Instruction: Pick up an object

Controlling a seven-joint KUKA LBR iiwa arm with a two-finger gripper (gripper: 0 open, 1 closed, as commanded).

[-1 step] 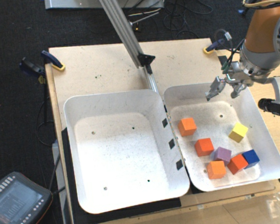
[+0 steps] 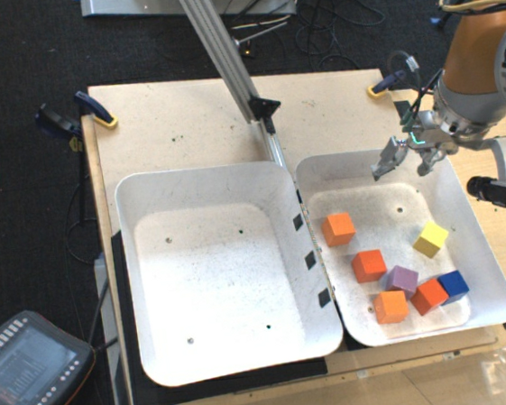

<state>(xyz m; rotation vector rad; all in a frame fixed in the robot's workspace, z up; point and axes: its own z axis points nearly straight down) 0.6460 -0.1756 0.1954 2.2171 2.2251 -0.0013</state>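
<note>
Overhead, gripper (image 2: 407,160) spread and holding nothing above right bin (image 2: 479,226), 6 blocks below, yellow block (image 2: 431,240) nearest.

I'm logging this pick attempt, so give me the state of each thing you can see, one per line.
Gripper: open, holding nothing, over the right bin's far edge.
Right bin: holds seven blocks.
Orange block: lying alone, nearest the gripper.
Yellow block: lying alone, tilted.
Red-orange block: beside the purple block.
Orange, red and blue blocks: clustered at the near edge.
Left bin: upright, flat.
</note>
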